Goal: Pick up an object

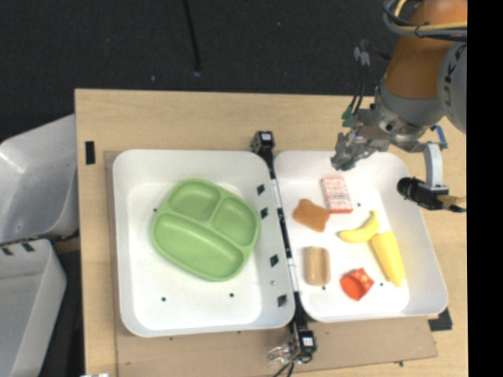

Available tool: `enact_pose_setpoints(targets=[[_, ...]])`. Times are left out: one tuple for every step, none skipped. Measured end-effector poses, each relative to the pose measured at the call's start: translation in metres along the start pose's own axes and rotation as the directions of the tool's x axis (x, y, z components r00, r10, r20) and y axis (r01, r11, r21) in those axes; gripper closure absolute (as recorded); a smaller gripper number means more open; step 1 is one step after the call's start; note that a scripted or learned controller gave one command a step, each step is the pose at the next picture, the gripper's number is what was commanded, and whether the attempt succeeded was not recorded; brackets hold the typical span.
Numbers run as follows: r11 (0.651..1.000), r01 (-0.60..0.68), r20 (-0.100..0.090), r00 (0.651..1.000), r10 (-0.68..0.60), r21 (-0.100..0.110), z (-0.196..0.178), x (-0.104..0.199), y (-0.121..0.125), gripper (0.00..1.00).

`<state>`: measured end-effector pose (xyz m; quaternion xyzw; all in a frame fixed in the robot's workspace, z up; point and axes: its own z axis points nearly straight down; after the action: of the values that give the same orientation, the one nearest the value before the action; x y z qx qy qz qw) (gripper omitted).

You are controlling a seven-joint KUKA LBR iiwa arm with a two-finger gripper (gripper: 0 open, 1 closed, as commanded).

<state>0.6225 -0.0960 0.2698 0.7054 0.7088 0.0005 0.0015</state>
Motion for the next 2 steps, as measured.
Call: enact_pose_setpoints(targets=[[1.000,0.000,0.000,1.000,0.000,0.003,0.015,0.047,0.005,1.00],[1.000,0.001,-0.002,1.000,-0.001,0.000,0.008,0.098,0.012,1.00]])
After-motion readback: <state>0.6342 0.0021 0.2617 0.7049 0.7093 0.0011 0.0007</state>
